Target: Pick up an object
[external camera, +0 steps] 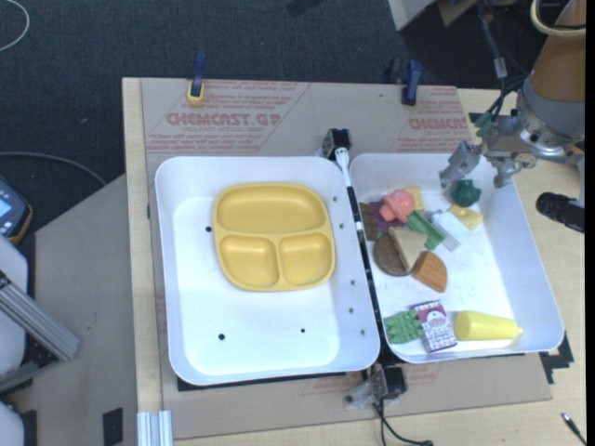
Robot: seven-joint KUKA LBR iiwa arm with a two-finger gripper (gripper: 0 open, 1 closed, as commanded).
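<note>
My gripper [482, 169] hangs over the back of the right bin [530, 249], fingers spread open with nothing between them. Just below its left finger [459, 164] lies a small dark green piece [463, 193]. Toy food lies heaped beside it: a pink piece [400, 204], a green stick [426, 228], a pale yellow piece [466, 216], a brown slab [390, 251] and an orange-brown wedge [429, 271]. Near the bin's front lie a green block [403, 326], a small printed carton [434, 327] and a yellow piece [486, 326].
A yellow three-compartment plate [274, 233] sits in the left bin [186, 314]. A black divider strip [357, 240] runs between the bins. Two clamps [196, 85] [410, 84] hold the cardboard at the back. The arm's wrist [558, 110] rises at the far right.
</note>
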